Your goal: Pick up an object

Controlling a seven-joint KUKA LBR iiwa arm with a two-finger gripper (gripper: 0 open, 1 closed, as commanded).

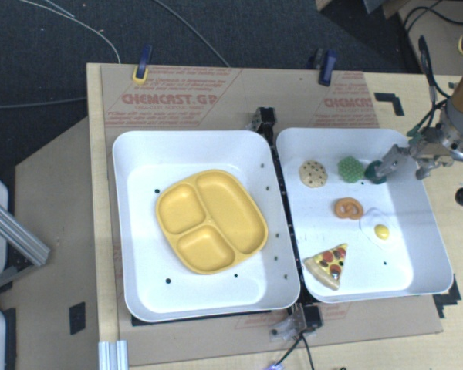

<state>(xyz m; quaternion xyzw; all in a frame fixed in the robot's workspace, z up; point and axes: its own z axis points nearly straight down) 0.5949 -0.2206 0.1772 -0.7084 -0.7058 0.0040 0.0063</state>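
Hovering beside green broccoli (pixel 351 169) — end effector (pixel 380 173), grip state unreadable — pizza slice (pixel 328 264) tip points lower left.

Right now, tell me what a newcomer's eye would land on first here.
The yellow divided plate stands out first, lying alone in the left bin. Next come the toy foods in the right bin: a cookie, a green piece, a pretzel, a small yellow piece and a pizza slice. The gripper sits beside the green piece.

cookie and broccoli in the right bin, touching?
Apart. The camera view shows a strip of white bin floor between the cookie and the broccoli.
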